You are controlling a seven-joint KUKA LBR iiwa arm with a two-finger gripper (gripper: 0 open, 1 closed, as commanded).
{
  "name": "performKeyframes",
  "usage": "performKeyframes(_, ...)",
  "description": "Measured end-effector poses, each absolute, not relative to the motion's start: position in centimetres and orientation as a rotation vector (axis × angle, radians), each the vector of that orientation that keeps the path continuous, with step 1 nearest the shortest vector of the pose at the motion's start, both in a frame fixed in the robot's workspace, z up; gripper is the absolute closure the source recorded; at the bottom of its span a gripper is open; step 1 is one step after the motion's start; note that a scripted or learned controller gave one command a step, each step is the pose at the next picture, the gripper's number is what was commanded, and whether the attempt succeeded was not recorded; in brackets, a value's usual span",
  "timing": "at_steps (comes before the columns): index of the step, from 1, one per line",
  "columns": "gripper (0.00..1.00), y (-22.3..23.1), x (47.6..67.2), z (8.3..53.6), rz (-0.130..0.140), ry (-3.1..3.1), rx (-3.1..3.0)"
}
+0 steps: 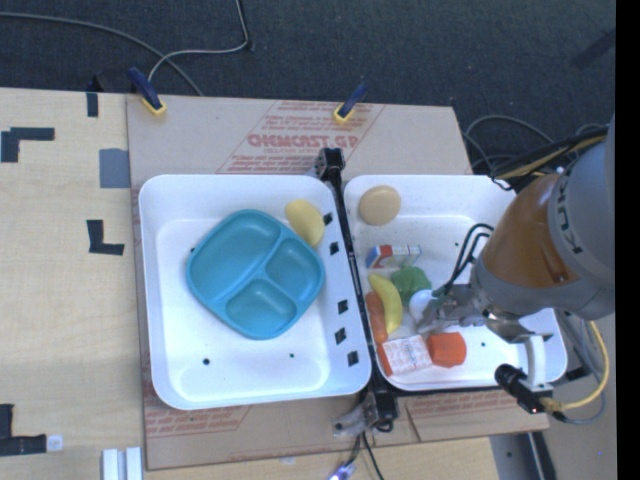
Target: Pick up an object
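Here the arm (545, 243) reaches low into the right bin (480, 193); end effector (437, 311) state unclear.

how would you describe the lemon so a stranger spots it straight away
Look in the left bin, the one holding the big blue divided plate. At the plate's upper right edge, by the wall between the bins, sits the lemon. It is the small yellow thing in that bin; the banana lies in the right bin.

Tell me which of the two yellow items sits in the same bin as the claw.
The banana, in the right bin beside the green item, close to the claw. The yellow lemon-like fruit lies in the left bin, by the blue divided plate.
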State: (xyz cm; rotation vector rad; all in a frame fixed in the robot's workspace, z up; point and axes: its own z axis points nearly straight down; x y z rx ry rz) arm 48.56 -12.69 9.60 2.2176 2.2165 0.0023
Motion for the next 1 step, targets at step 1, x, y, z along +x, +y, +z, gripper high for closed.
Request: performKeyframes(1, 1.00, -11.96, 48.38, 17.31, -0.001, 2.222, 2.220)
